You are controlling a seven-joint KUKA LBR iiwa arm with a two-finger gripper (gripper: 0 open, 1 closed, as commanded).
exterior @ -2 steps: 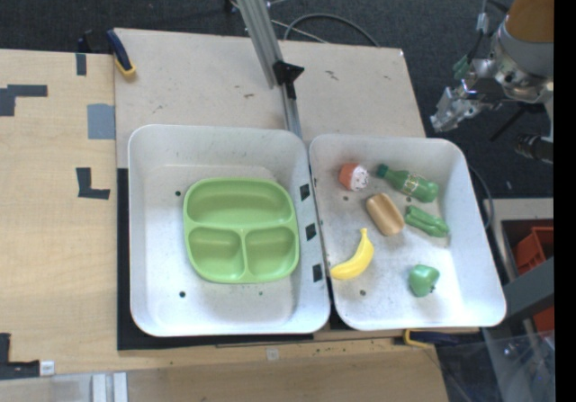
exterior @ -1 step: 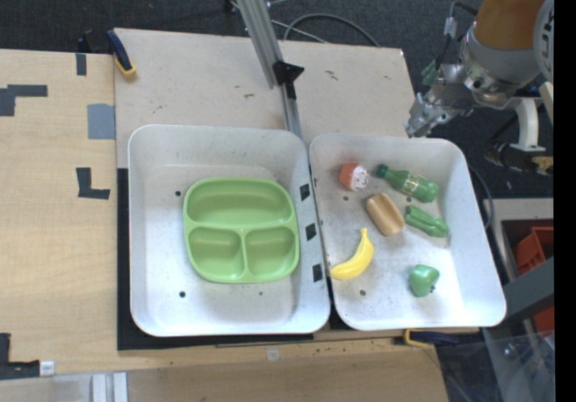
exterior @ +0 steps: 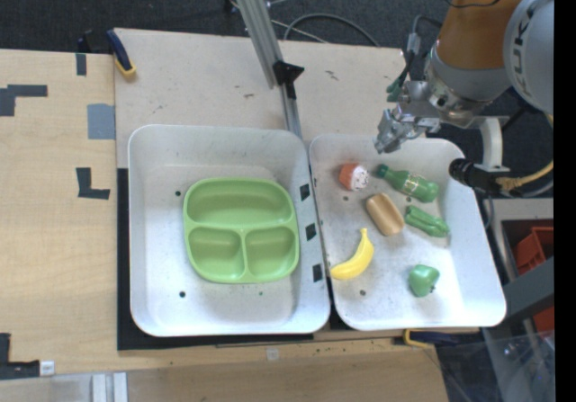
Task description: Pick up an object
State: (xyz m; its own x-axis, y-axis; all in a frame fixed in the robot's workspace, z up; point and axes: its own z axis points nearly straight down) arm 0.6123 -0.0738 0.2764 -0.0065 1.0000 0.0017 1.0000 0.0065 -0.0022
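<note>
Nearest the lens, along the front of the right bin [exterior: 490, 288], lie a green pepper [exterior: 422, 280] and a yellow banana [exterior: 355, 257]; behind them come a tan hot-dog bun [exterior: 384, 213], a green pod-shaped vegetable [exterior: 427, 221], a green bottle [exterior: 409, 183] and a small red-and-white object [exterior: 354, 176] (too small to identify with confidence). Left bin [exterior: 144, 211]: one green divided plate [exterior: 241, 229]. Gripper [exterior: 393, 137]: poised above the rear rim of the right bin, just behind the bottle; nothing lies between its fingers, and whether they are parted or closed cannot be read from this angle. Arm [exterior: 490, 22]: enters from the right, orange band uppermost. Judged stage: approach, with no object yet contacted. For a sound pick, a target with free space on both sides is preferable; the pepper and the banana stand apart from their neighbours, whereas bun, pod and bottle crowd together. A descent centred over the chosen item, with the fingers spanning its narrow axis, would reduce the chance of nudging it aside or catching the bin wall
</note>
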